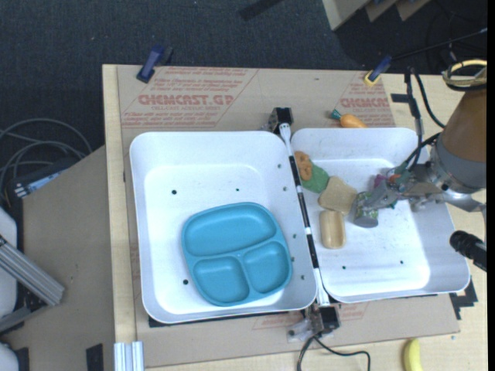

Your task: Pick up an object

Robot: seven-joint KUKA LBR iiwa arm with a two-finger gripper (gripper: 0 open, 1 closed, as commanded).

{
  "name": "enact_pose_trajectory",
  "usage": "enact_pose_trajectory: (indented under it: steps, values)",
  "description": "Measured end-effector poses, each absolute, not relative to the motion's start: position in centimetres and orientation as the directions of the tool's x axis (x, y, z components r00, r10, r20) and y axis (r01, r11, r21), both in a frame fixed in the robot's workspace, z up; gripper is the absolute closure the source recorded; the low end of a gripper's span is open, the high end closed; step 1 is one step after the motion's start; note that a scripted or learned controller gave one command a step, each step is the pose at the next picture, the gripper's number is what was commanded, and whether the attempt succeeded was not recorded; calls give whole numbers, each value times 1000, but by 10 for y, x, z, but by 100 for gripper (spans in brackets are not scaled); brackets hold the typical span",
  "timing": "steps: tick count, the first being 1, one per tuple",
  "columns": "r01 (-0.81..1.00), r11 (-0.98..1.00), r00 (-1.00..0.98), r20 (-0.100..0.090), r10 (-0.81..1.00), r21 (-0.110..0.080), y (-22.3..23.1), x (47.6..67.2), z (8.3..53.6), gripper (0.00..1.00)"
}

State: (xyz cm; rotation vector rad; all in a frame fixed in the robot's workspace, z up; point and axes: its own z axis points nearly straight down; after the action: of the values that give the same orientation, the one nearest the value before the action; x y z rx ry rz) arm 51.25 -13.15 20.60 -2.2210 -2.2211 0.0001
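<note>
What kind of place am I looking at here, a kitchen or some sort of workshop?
Probably a robot test lab, not a kitchen. A robot arm reaches over two white bins on a bench, loose cables lie on the floor, and the food pieces look like toys.

Bright, even light falls from above, and the two white bins (155, 207) are close to washed out, their walls losing detail. Shadows are soft and short (a faint one lies under the blue divided plate (236, 251)). The arm (464, 149) at right is slightly blurred. The dark floor (77, 22) looks grainy, and the picture is coarse overall.
</note>
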Motion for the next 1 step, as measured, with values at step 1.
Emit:
enact_pose_trajectory:
  steps: [1]
  values:
    - [1000, -1, 1, -2, 1000, 4, -153, 573, 86, 0]
